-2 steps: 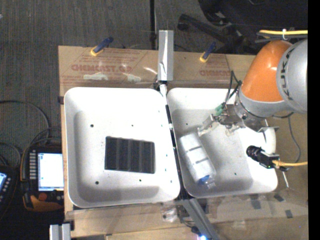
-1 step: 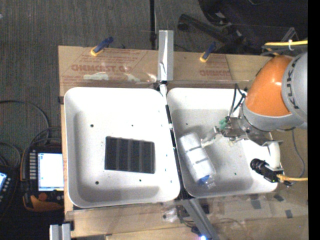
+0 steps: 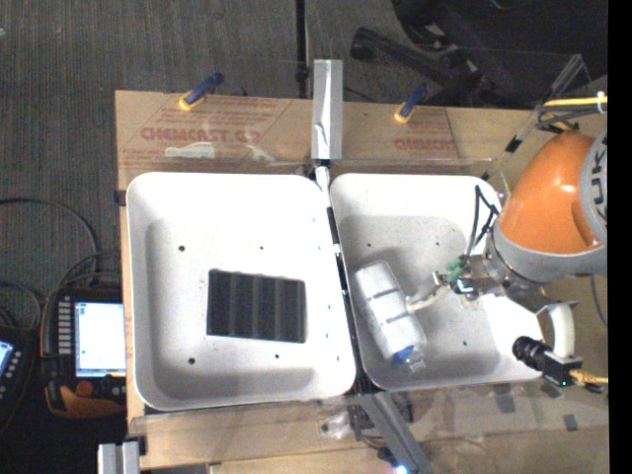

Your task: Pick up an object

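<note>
A clear plastic bottle (image 3: pixel 388 314) lies in the right bin (image 3: pixel 434 200) — the hand (image 3: pixel 456 282) just beside it

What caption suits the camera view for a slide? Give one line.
KUKA arm's end effector beside a clear plastic bottle in the right bin; a dark ribbed tray lies in the left bin.

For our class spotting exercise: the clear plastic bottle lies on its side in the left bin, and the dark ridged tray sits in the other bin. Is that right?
Not quite. The camera view shows the bottle lying on its side in the right bin; the dark ridged tray sits in the left bin.
</note>
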You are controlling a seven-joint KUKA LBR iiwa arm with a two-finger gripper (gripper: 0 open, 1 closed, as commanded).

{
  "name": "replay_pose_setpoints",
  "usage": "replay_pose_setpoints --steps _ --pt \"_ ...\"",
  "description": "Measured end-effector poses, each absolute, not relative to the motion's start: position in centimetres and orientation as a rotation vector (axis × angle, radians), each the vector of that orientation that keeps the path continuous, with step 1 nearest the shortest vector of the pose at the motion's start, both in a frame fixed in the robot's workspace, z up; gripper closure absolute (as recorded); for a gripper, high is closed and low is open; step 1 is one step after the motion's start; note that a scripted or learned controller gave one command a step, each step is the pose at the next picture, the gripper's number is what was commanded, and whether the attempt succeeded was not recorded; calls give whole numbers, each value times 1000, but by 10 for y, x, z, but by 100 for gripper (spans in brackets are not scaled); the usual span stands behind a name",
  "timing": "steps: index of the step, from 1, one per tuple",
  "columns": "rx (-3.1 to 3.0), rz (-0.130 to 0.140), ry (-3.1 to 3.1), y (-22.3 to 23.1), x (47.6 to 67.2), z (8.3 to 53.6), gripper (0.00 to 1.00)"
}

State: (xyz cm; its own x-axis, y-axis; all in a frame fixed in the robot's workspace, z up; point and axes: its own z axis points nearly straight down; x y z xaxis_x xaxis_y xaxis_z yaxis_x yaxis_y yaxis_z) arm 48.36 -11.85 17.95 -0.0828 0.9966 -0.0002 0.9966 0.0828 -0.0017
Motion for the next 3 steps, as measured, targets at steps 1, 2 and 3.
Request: replay_pose_setpoints --steps 1,2,3 --pt "-2044 -9 -2406 -124 589 92 0" --pt "-2030 0 -2398 -89 535 191 0" --pt "-2208 2 -2233 -85 484 227 0"
